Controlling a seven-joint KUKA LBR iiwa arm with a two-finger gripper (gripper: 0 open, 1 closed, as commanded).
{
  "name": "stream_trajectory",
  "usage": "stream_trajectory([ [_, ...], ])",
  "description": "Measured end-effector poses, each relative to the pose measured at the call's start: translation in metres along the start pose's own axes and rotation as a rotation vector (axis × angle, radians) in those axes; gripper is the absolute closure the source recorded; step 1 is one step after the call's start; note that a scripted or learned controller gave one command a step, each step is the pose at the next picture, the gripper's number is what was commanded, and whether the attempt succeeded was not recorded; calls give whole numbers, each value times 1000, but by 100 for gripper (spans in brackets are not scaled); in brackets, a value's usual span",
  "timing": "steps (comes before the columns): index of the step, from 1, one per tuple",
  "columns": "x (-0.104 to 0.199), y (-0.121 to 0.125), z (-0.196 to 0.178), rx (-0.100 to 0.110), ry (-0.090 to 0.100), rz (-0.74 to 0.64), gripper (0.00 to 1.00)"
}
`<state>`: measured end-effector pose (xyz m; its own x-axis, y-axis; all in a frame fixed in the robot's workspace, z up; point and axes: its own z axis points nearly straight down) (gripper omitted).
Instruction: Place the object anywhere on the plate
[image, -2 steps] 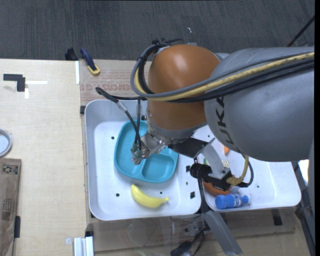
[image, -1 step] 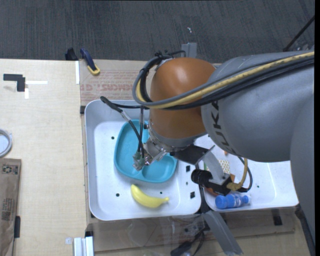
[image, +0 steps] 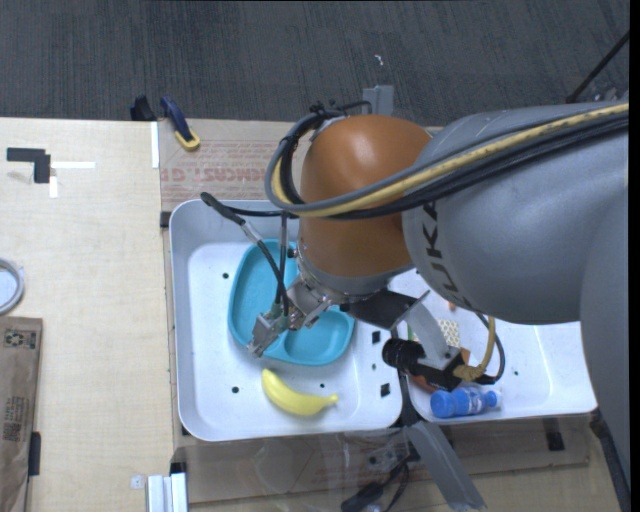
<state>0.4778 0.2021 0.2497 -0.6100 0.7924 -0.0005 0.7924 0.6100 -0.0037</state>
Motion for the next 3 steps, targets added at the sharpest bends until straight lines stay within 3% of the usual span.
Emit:
stream_trajectory([
  [1, -2, 0, -8, 2, -1, 3, 100],
  [2, 15, 11, 1, 1, 0, -54, 100],
  [3, 15, 11, 1, 1, 0, -54, 0],
])
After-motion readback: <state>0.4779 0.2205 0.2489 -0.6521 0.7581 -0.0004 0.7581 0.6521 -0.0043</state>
